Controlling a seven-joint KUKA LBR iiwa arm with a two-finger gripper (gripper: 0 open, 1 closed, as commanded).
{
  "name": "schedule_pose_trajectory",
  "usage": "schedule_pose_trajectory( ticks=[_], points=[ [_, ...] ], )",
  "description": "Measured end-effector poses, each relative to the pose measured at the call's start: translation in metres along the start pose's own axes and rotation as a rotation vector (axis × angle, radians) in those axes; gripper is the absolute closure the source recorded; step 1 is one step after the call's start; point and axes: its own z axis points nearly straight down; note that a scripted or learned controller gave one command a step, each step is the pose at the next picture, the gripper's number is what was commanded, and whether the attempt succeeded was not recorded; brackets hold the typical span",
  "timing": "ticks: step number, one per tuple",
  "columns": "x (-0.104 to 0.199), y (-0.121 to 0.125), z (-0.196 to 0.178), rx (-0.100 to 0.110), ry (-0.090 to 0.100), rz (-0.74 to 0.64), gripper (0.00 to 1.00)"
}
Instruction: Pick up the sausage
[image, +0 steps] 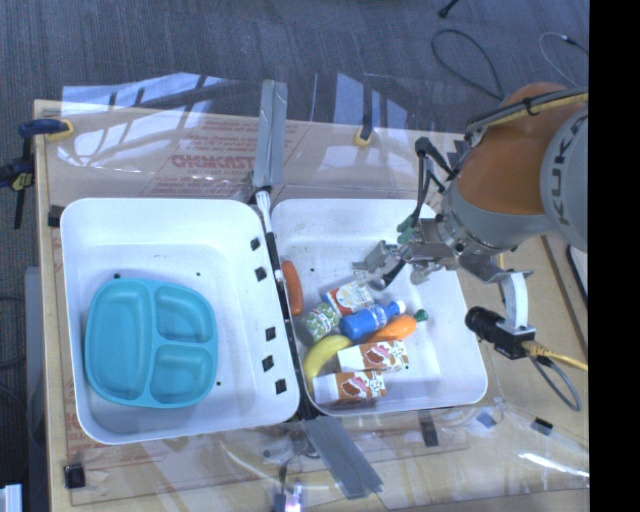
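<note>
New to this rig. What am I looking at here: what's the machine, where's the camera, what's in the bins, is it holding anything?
One camera, fixed above the bench, looks down at a slant on two shallow white bins. The grey machine with the orange band is a robot arm reaching in from the right; its two-finger gripper hangs over the right bin. Nothing shows between its fingers. The left bin holds a blue divided plate. The right bin holds toy food: the sausage, which is the target, lying along the bin's left wall, plus a banana, a carrot, a blue bottle and small cartons. The sausage lies apart from the gripper, not yet picked.
</note>
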Motion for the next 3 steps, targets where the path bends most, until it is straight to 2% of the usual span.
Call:
schedule_pose_trajectory(
  ticks=[1,2,3],
  points=[
    [0.065,0.052,0.05,0.002,-0.001,-0.007,0.0],
    [0.041,0.075,0.154,-0.025,-0.014,0.04,0.0],
    [0.038,0.078,0.156,-0.041,-0.022,-0.11,0.0]
  ],
)
